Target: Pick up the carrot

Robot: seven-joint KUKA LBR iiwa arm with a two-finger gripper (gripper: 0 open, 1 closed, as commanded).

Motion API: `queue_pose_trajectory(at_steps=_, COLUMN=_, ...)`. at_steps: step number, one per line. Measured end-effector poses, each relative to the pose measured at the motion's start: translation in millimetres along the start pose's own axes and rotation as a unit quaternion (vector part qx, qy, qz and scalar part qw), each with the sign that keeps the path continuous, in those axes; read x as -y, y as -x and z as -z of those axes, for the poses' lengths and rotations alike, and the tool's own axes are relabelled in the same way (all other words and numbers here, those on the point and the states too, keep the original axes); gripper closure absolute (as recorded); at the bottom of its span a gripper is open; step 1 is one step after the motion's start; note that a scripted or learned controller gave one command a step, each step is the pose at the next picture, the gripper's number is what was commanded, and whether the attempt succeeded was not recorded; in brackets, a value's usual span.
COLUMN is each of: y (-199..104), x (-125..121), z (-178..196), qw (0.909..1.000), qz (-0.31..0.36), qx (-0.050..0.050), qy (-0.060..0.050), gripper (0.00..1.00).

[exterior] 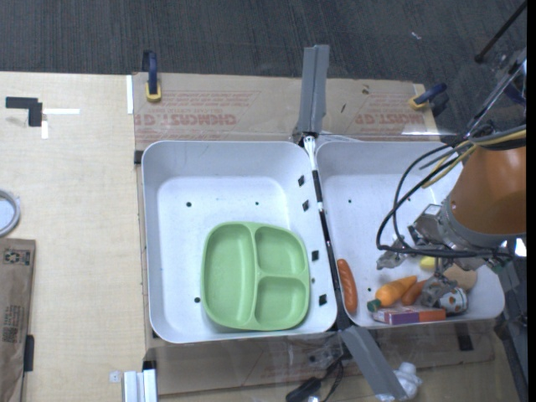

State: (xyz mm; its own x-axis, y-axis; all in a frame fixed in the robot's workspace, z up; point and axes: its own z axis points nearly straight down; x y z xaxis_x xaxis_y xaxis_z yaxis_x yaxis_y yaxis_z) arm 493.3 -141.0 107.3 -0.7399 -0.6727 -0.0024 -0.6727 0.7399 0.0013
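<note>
Pale wood bench: it carries both bins; at its far left edge sit a roll of clear tape and a brown paper bag, the bag toward the near left corner.
Far edge of bench: a sheet of brown printed cardboard lies behind the bins, held by a blue and yellow clamp at its left end and another yellow clamp at its right end.
Left white bin: a light green plastic plate with three compartments lies flat in it, toward the near edge.
Right white bin: its things are all crowded along the near edge.
Red-orange sausage-shaped toy: lies lengthwise in the near left corner of the right bin, just beside the bin's left wall.
Orange carrot: lies near the middle of the right bin's near edge, slightly tilted, just above a flat pink and orange box that rests along the near wall.
Small yellow object: sits just beyond the carrot, too small to name.
Grey arm with orange band: comes in over the right bin's right edge, black cables looping off it.
Gripper: low over the right bin, near the carrot's right end; whether its jaws are apart or closed, I cannot tell, and the carrot lies on the bin floor.
</note>
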Motion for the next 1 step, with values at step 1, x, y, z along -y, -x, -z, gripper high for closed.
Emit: queue_pose_trajectory(at_steps=1, y=-6.4, x=-0.5, z=-14.9, qw=0.9948, qz=0.101, qx=0.002, qy=-0.003, gripper=0.00)
